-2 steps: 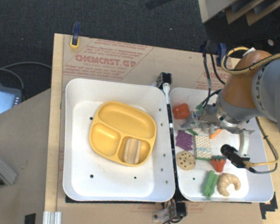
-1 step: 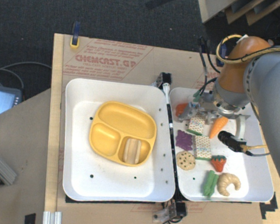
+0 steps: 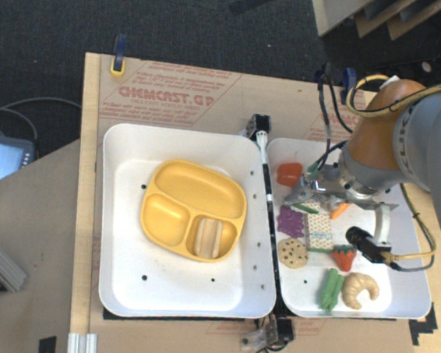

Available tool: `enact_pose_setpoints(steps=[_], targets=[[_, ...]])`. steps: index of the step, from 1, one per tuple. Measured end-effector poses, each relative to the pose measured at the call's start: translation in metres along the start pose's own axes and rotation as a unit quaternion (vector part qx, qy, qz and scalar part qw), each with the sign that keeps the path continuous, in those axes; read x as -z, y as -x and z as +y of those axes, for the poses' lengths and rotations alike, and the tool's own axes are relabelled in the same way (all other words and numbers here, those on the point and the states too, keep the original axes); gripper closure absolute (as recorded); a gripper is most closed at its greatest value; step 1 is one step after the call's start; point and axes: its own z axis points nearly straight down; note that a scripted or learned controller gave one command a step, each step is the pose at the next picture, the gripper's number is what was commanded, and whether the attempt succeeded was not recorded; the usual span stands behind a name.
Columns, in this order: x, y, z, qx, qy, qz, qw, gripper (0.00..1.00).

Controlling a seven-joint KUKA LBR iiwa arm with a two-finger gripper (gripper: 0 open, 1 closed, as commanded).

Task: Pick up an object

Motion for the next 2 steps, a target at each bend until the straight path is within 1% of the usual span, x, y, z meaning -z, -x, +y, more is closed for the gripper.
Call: enact_pose_setpoints(steps=[1,2], targets=[[0.000,-0.001,0.033,0.002,0.001,-0.001,1.0000,0.00],[0.000,-0.001,-0.003,0.000,0.000,0.000,1.0000,0.00]])
